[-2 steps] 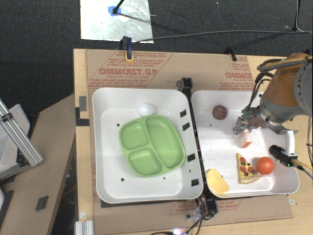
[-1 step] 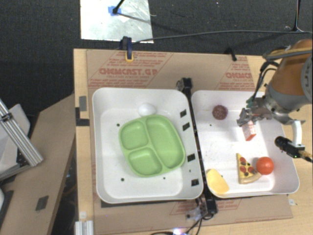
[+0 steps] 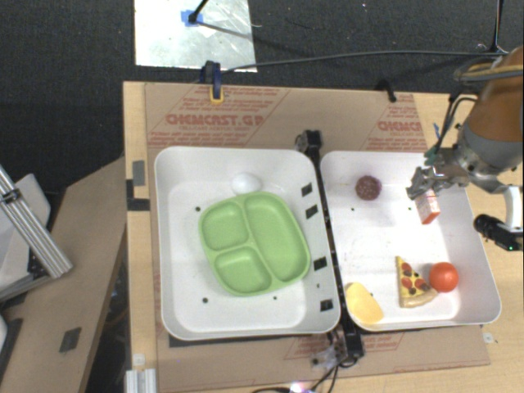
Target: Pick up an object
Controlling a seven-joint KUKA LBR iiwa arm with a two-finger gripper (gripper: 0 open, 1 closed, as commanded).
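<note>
My gripper (image 3: 426,193) hangs over the upper right part of the right bin (image 3: 385,244), below the grey wrist and orange band. A small red and white packet (image 3: 428,211) dangles tilted from the fingertips, its top end pinched between them. Other objects lie in the same bin. A dark red round fruit (image 3: 368,187) sits to the gripper's left. A toy pizza slice (image 3: 412,282) and a red tomato (image 3: 443,277) rest near the front. A yellow piece (image 3: 363,303) lies at the front left corner.
The left bin (image 3: 176,219) holds a green divided plate (image 3: 254,244) and a white egg-shaped object (image 3: 246,183) behind it. A black divider (image 3: 322,219) with clips runs between the bins. Cardboard lies under both.
</note>
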